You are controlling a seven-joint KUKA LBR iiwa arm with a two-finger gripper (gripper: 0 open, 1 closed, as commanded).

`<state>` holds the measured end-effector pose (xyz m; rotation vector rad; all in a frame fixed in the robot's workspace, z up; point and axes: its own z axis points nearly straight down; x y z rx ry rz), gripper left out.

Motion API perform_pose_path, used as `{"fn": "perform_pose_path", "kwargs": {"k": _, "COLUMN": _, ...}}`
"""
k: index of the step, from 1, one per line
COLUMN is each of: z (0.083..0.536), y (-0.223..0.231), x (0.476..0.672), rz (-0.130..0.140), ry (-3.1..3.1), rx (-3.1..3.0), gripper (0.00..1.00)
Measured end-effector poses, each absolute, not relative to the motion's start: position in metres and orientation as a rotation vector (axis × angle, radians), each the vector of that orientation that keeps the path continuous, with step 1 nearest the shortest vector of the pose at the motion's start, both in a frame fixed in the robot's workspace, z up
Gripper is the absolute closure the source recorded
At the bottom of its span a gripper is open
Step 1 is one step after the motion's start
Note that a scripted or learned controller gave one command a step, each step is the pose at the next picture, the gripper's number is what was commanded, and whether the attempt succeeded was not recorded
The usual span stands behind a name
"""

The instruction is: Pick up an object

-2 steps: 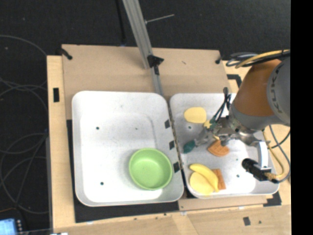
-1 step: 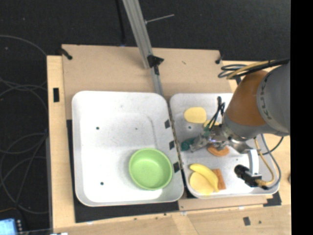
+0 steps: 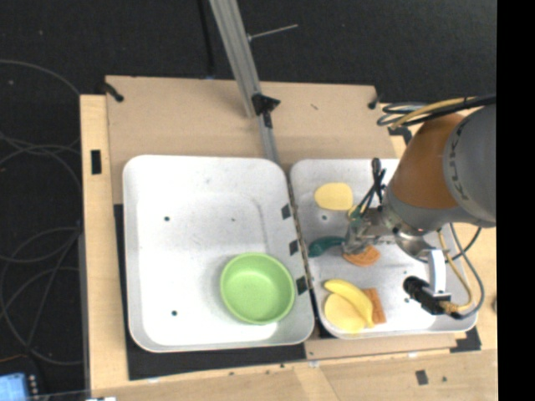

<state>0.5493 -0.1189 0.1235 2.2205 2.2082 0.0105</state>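
Observation:
In the right bin (image 3: 393, 328), my gripper (image 3: 361, 242) reaches down from the right onto an orange flat piece (image 3: 364, 258). A dark teal object (image 3: 324, 246) lies just left of the gripper. A pale yellow disc (image 3: 333, 196) rests toward the bin's far side. Near the front edge lie a yellow banana (image 3: 351, 296), a second yellow round piece (image 3: 341, 314) and a small orange strip (image 3: 377, 306). The arm's bulk hides how the gripper stands on the orange piece.
The left bin (image 3: 167, 199) holds a green bowl (image 3: 257, 286) at its near right corner. A metal pole (image 3: 238, 48) slants up from between the bins. A black and white fitting with cables (image 3: 428, 289) hangs off the arm over the right bin's near right.

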Motion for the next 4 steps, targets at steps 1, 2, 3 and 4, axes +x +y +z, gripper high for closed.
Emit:
{"fn": "perform_pose_path", "kwargs": {"k": 1, "z": 0.188, "y": -0.121, "x": 0.55, "rz": 0.008, "ry": 2.221, "rx": 2.213, "gripper": 1.0}}
{"fn": "perform_pose_path", "kwargs": {"k": 2, "z": 0.241, "y": -0.122, "x": 0.552, "rz": 0.007, "ry": 2.221, "rx": 2.212, "gripper": 1.0}}
{"fn": "perform_pose_path", "kwargs": {"k": 3, "z": 0.267, "y": -0.123, "x": 0.554, "rz": 0.005, "ry": 2.224, "rx": 2.213, "gripper": 1.0}}
{"fn": "perform_pose_path", "kwargs": {"k": 4, "z": 0.253, "y": -0.069, "x": 0.549, "rz": 0.0, "ry": 2.228, "rx": 2.215, "gripper": 1.0}}
